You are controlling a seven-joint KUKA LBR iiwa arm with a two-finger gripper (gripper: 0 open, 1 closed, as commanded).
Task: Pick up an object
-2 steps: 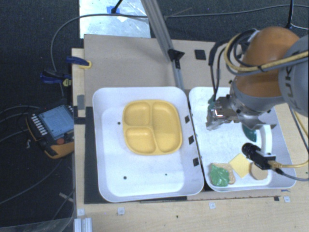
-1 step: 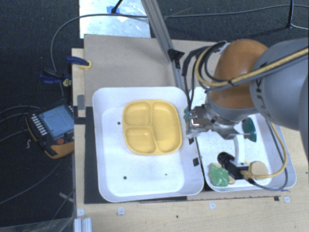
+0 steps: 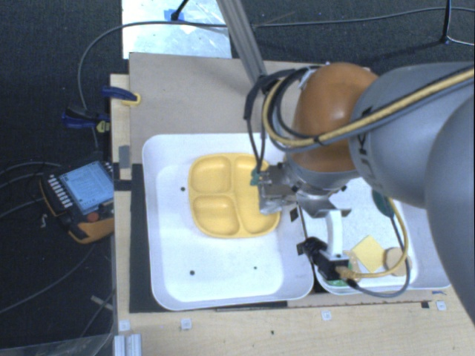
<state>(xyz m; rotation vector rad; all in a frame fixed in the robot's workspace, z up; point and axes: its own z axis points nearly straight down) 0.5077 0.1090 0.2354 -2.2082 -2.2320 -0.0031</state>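
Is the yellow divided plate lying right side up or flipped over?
Right side up: the yellow divided plate lies flat in the left bin, compartment hollows facing up.

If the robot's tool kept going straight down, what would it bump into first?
Most likely the yellow tray. The tool hangs over that tray's right edge in the left bin. Its height is hard to judge from above, so it might slip just past the rim.
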